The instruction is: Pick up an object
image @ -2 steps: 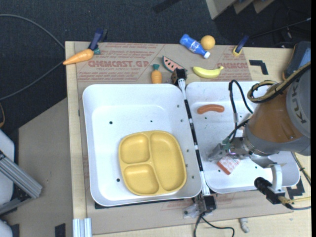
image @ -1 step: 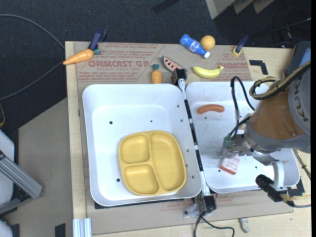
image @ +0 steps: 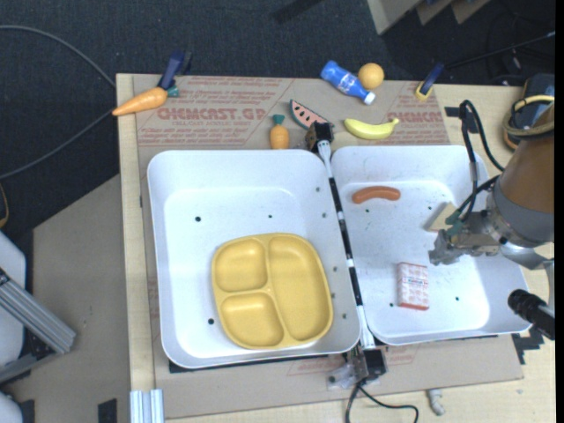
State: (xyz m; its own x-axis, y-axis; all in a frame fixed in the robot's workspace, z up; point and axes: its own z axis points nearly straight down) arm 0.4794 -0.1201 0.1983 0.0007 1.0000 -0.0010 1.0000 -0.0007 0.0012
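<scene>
In the right bin (image: 467,315) a pink-and-white wrapped packet (image: 412,285) lies near the front, and a red sausage (image: 376,195) lies near the back wall. My gripper (image: 443,239) hangs low over the right bin's right half, just right of and slightly behind the packet, apart from it. Nothing shows between the fingers. The arm's orange band (image: 536,180) rises behind it at the right edge.
The left bin (image: 176,192) holds a yellow three-compartment tray (image: 270,289). Behind the bins on the cardboard lie a carrot (image: 141,102), a watermelon slice (image: 305,113), a small orange fruit (image: 279,136), a banana (image: 370,128), a blue bottle (image: 346,81) and an orange ball (image: 371,75).
</scene>
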